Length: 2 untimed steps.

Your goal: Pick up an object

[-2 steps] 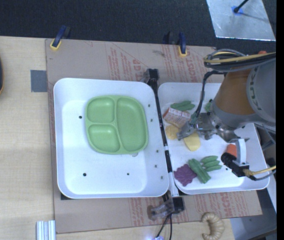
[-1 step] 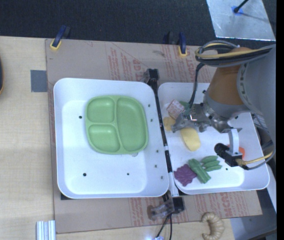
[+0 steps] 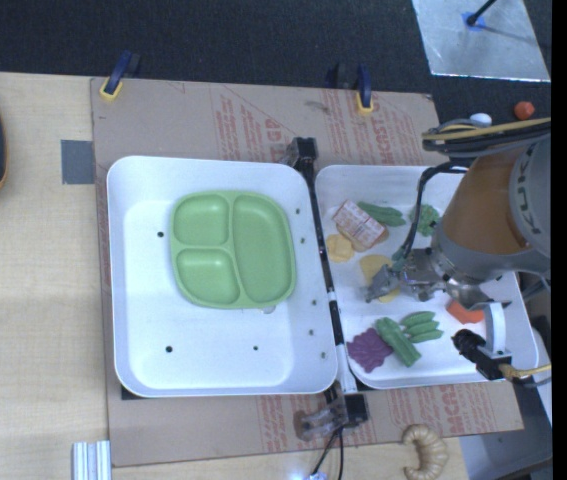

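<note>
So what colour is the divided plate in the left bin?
Light green; the divided plate shows clearly in the camera view.

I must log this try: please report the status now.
Pincer low in right bin, over the yellow piece; grip unclear. Green beans and purple piece close by. Green plate in left bin.

On your desk [image 3: 33, 298] two bins sit side by side. The left bin [image 3: 143, 368] holds a divided plate [image 3: 233, 250], set toward its far side. The right bin [image 3: 523, 353] holds toy food: a wrapped snack [image 3: 359, 225] at the far left, pea pods [image 3: 408, 330] near the front, with the pincer [image 3: 395, 278] down between them.
</note>
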Tool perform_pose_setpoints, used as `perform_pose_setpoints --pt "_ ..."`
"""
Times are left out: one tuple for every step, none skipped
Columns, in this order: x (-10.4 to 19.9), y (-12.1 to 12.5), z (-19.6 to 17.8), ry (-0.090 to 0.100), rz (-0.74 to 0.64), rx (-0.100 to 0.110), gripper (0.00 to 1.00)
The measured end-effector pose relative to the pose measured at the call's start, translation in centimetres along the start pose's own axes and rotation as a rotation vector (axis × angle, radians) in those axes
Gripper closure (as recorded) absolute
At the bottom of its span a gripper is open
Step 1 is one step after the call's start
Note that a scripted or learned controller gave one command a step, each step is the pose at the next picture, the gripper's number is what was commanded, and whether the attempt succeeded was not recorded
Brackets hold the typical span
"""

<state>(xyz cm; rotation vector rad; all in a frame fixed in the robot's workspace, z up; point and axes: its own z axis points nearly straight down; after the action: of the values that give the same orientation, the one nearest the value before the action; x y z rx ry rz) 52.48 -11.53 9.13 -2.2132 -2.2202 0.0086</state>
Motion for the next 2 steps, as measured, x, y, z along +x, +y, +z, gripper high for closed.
perform_pose_setpoints --pt "1.4 8.0 -0.2 -0.002 -0.003 -0.012 0.0" --pt "-1.7 13.0 -0.3 0.0 -0.004 -0.006 0.0"
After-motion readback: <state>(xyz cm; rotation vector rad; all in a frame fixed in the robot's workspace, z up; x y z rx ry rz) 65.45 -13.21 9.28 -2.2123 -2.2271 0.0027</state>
